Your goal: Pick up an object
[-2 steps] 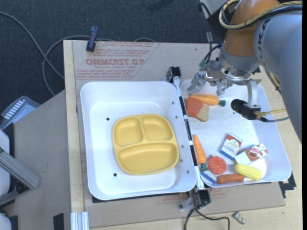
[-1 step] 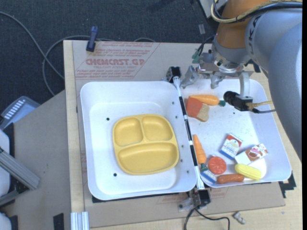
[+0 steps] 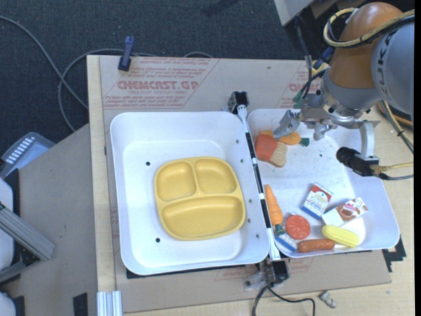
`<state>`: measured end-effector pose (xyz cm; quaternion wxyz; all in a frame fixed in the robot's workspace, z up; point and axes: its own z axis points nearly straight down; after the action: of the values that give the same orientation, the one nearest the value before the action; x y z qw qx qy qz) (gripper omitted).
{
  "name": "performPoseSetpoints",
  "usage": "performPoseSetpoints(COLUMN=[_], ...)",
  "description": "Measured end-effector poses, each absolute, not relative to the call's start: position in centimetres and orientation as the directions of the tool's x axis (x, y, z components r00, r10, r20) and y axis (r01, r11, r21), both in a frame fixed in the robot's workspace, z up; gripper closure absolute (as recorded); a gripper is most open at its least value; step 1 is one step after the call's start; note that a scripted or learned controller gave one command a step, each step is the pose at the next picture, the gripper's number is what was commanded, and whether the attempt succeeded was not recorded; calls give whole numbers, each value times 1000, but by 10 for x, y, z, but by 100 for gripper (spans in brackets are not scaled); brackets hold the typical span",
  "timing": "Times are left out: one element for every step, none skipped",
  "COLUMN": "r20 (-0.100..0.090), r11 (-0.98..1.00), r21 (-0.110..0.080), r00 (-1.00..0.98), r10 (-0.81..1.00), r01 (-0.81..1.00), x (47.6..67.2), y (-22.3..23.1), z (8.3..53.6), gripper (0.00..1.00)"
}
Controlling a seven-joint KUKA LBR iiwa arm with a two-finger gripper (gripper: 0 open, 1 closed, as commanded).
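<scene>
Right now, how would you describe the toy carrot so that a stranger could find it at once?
Look at the right bin, the one with the small toy foods. Along its left wall, beside the divider between the two bins, lies the carrot. It is long, thin and orange, tapering to a point, unlike the round red slice and the yellow corn near it.

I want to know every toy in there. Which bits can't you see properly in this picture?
- Gripper, camera view: small and dark against the wrist, so whether it holds anything is unclear.
- Small orange item: partly under the gripper, too small to name.
- Blue-edged item at the right bin's near corner: tucked under the red round toy and sausage.
- Small cartons: printing too tiny to read.
- Arm: cut off by the right edge.
</scene>
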<state>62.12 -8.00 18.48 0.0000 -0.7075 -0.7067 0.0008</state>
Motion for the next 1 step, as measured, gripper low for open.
performPoseSetpoints(r20=[0], r11=[0], r21=[-1], r00=[0], r10=[1000], r01=[1000], x=[623], y=[-62], z=[185], gripper=[0])
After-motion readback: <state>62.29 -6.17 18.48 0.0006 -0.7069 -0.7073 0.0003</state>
